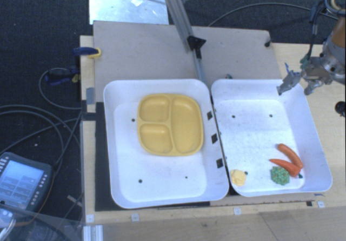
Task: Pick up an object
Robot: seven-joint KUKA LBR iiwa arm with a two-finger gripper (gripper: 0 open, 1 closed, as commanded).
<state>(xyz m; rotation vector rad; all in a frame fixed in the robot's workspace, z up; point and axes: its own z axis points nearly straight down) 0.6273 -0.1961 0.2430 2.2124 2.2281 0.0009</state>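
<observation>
Up at the right edge of the view, the arm (338, 40) reaches in over the far right corner of the right bin (254, 126), its wrist tilted so the gripper (298, 84) points down and to the left. The gripper's two fingers (286, 84) are spread apart with nothing between them, and they hang above the bin's far rim rather than down among the things inside.

Those things lie well apart from the gripper, all at the near end of the right bin. Two orange carrots (288, 160) lie side by side at a slant near the right wall, the lower one touching a small green broccoli piece (279, 175) just beside it. A pale yellow lump of toy food (238, 177) sits to the left of these, near the bin's near left corner.

The left bin (121, 175) holds a yellow divided plate (170, 124), lying flat toward its far half. Both bins rest on the worktop (140, 51), and a slanted metal pole (175, 5) crosses above it toward the gap between them.
</observation>
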